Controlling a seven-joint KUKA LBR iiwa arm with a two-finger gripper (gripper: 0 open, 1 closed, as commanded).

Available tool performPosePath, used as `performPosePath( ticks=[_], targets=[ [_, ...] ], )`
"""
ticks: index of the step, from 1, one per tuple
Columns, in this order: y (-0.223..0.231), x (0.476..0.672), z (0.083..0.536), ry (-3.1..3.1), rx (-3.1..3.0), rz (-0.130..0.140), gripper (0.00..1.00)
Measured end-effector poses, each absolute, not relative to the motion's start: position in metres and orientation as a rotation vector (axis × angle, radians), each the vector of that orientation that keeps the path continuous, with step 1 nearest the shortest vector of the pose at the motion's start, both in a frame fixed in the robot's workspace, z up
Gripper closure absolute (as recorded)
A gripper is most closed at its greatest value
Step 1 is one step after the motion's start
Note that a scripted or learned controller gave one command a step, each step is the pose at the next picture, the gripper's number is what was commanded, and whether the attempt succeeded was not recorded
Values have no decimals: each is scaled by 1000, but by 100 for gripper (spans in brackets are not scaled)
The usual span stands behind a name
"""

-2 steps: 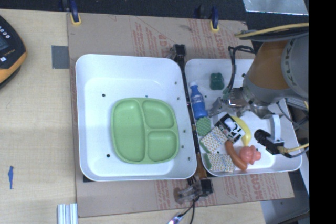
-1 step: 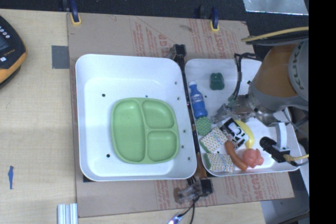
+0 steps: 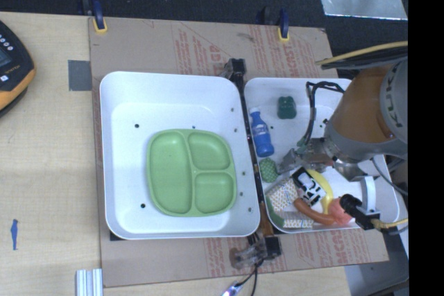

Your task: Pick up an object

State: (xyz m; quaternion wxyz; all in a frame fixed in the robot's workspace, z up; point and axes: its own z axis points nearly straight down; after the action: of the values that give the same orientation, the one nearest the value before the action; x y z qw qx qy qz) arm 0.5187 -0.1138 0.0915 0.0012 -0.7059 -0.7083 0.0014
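My gripper [image 3: 297, 161] hangs low over the middle of the right bin [image 3: 267, 88], below the grey arm with its orange band [image 3: 361, 111]. Just left of it lie a small green textured ball [image 3: 268, 168] and a blue bottle [image 3: 261, 134]. A dark green block [image 3: 286, 107] sits toward the bin's back. In front of the gripper lie a patterned flat piece [image 3: 282, 198], a black-and-white object [image 3: 309, 188], a yellow item [image 3: 325, 181] and an orange-red item [image 3: 318, 213]. The arm hides the bin's right part.
The left bin [image 3: 118, 149] holds a green divided plate [image 3: 191, 172]. A black divider and clamp [image 3: 236, 70] stand between the bins. A yellow-and-black device [image 3: 10, 66] lies at the bench's far left. Cables run by the arm's wrist [image 3: 316, 90].
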Motion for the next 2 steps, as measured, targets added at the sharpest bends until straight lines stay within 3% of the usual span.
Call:
performPosePath(
  ticks=[1,2],
  targets=[
    [-115,489,92,-2229,-2218,1,0],
    [-116,492,105,-2239,-2220,-6,100]
  ],
)
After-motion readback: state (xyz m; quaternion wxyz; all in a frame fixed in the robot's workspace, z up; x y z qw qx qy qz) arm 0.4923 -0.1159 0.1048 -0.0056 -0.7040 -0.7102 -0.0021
